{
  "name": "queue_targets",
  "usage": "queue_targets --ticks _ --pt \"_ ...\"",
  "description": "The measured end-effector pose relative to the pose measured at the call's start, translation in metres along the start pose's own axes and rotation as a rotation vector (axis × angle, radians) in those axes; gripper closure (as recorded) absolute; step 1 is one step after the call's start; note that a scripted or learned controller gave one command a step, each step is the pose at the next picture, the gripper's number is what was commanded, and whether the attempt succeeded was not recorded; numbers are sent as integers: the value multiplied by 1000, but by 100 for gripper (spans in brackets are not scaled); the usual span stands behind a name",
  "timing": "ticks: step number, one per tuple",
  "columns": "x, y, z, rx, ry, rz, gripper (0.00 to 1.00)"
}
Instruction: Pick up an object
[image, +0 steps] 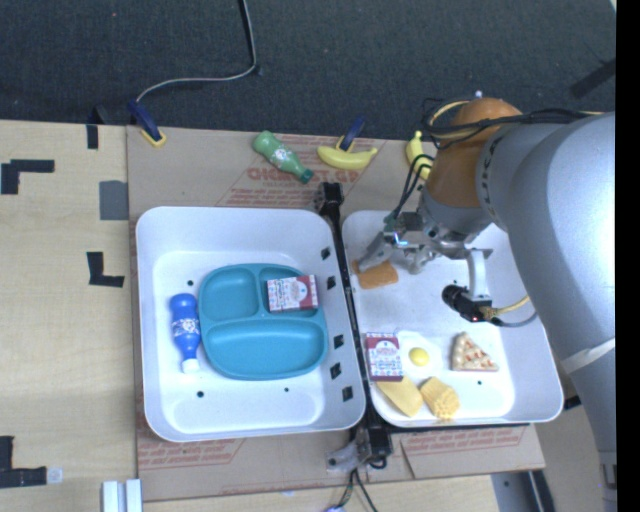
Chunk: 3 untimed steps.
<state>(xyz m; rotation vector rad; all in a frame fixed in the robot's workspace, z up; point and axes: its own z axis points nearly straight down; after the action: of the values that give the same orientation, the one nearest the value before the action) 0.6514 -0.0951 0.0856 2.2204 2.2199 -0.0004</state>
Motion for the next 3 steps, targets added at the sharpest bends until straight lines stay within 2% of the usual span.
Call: queue_targets --ticks 1,2,3 --pt "-1 -8 0 -2 -1 -2 0" --pt "26 17 -100 -1 1 -2 0" --pt "28 -16 -98 2 0 0 0"
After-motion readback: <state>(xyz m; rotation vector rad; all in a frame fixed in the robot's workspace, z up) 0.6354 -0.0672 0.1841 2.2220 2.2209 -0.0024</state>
